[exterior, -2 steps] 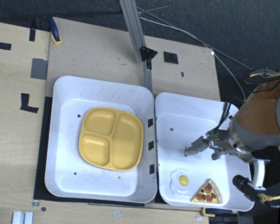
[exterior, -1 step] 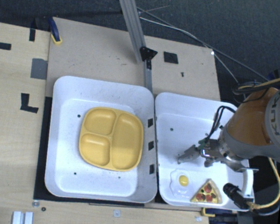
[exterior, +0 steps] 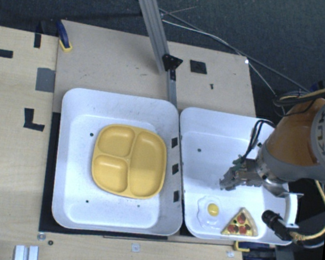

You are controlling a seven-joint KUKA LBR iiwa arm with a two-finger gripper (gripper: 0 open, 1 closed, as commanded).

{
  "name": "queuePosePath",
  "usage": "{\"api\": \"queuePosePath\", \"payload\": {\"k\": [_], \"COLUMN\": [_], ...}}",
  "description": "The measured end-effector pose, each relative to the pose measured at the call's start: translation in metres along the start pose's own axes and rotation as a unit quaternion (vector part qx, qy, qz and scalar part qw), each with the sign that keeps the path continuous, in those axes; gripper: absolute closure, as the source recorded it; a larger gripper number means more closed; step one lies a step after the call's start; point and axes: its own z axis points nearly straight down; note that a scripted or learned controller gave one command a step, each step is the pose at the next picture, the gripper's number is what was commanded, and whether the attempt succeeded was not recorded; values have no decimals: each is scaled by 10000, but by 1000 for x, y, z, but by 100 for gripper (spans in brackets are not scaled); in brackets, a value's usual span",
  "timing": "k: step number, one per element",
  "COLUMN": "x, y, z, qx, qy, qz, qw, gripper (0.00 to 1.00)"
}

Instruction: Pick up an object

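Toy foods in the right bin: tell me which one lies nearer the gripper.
The fried egg, white with a yellow yolk, lies nearer the gripper, just below it. The pizza slice sits farther off, beside the egg toward the bin's front corner.

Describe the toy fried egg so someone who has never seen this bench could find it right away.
Look in the right-hand shallow white bin, along its near edge. The small flat white fried egg toy with a round yellow yolk lies there, just left of the triangular pizza slice toy. It is rounded and white; the slice is pointed, tan-crusted, with red toppings.
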Motion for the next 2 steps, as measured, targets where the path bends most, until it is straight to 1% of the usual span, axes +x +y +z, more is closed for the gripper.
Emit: {"api": "queuePosePath", "payload": {"k": [1, 2], "x": [6, 8], "y": [2, 4], "z": [-43, -86], "qx": [-34, -39], "qy": [-7, -9], "qz": [0, 1], "qw": [10000, 10000], "gripper": [100, 100]}}
